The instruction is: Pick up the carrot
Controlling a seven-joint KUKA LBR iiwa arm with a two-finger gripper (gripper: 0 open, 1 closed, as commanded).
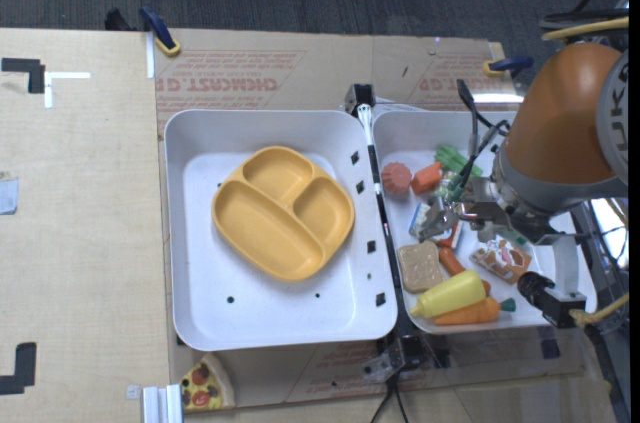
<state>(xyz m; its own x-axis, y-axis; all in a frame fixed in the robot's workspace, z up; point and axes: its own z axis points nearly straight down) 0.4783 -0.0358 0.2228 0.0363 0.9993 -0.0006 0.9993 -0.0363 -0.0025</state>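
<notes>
A long orange carrot (468, 314) with a green end lies along the front edge of the right bin (560, 263), just under a yellow corn-like piece (452, 293). A shorter orange-red vegetable (428, 177) with green leaves (451, 158) lies near the back of that bin. My gripper (440, 218) hangs low over the middle of the right bin, between these two and above a bread slice (419, 263). It is well behind the long carrot and touches neither vegetable.
The left bin (190, 241) holds a yellow divided plate (284, 211). In the right bin there are also a red round piece (397, 177), a small orange piece (451, 261) and a pizza-like piece (500, 258). The arm's orange band (565, 121) overhangs the bin's right half.
</notes>
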